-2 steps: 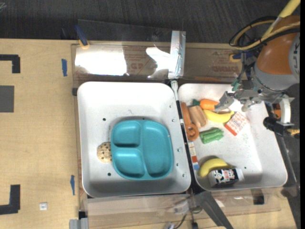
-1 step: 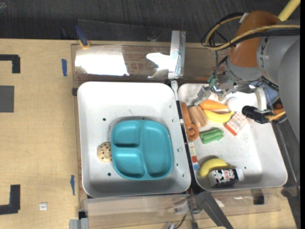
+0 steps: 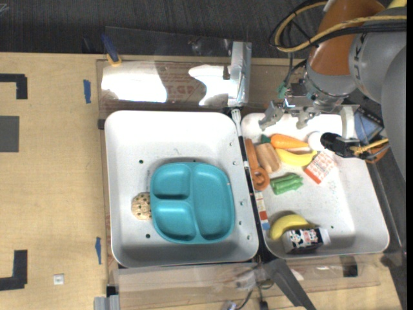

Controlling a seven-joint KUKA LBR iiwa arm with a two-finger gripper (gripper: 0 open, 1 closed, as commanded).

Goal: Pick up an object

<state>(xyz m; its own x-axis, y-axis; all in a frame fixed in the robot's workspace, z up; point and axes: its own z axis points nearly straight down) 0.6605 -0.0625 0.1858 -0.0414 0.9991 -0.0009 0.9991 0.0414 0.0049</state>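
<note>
Carrot is lying at the far end of the right bin, crowded by a banana and hot dog. Your hand is hovering just above it; whether its grip is apart or together, you cannot tell. Crowding is risking a glancing, failed grasp.

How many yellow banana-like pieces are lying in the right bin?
2: one banana near the front, against the black-and-white can; another yellow piece further back, beside the carrot. More may be hidden under the tool.
</note>
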